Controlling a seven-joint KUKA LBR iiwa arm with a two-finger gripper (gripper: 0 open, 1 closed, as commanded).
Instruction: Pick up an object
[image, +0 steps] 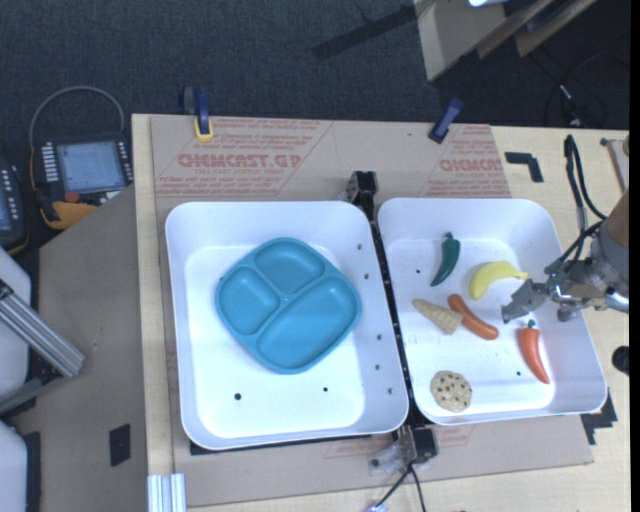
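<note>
The right bin (560, 225) holds several toy foods: a green pepper (445, 258), a yellow banana (494, 277), a tan cone (438, 316), an orange sausage (473, 317), a red-orange chili (533, 354) and a cookie (451, 390). My gripper (543, 304) hangs over the right side of this bin. It is just right of the banana and directly above the chili's top end. It is open with nothing between its fingers.
The left bin (190, 235) holds a blue divided plate (288, 304). The arm enters from the right edge, with cables (578, 190) hanging above it. A black clip (362, 185) sits at the far end of the seam between the bins. A pendant screen (88, 165) lies off the bench at far left.
</note>
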